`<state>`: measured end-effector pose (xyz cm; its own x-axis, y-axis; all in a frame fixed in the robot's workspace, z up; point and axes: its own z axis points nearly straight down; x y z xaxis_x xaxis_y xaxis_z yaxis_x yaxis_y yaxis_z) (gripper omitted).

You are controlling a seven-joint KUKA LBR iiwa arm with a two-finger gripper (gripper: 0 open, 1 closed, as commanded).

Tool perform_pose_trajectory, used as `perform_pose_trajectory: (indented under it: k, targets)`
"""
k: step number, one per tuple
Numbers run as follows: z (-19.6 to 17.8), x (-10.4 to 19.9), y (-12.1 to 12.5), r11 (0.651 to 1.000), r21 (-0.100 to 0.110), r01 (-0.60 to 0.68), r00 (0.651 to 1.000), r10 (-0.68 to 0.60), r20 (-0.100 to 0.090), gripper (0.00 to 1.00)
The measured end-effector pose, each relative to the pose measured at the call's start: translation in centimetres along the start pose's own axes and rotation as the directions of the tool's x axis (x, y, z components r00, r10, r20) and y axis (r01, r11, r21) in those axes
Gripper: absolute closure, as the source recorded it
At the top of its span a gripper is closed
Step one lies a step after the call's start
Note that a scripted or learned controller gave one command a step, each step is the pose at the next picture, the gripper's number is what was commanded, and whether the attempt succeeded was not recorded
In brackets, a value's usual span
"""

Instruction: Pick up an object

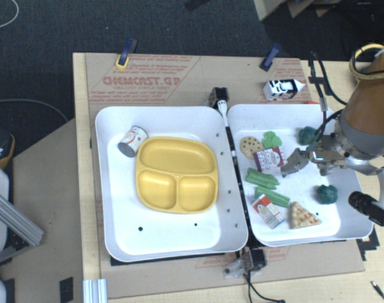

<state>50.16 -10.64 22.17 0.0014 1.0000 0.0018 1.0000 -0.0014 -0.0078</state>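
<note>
The right bin (350, 229) holds several small toy foods: a cookie (247, 146), a green leafy piece (272, 139), a red packet (268, 160), two green pods (266, 187), a red-and-white carton (268, 211), a pizza slice (302, 216), a dark green broccoli (326, 194) and a teal piece (307, 134). My gripper (294, 163) hangs over the middle of this bin, just right of the red packet. It points down and to the left. I see nothing held in it.
The left bin (113, 188) holds a yellow divided plate (176, 174) and a small tipped can (132, 141). A black-and-white carton (283, 88) lies on the bench behind the right bin. Clamps sit along the bench's back edge.
</note>
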Motion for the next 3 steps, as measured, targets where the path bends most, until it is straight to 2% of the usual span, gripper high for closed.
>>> perform_pose_trajectory:
  k: [2, 3]
  targets:
    - [9.1, -0.9, -0.4, 1.0, 0.0, 0.0, 1.0, 0.0, -0.001, 0.0]
    - [13.7, -0.8, -0.3, 1.0, -0.007, 0.0, 1.0, 0.0, -0.001, 0.0]
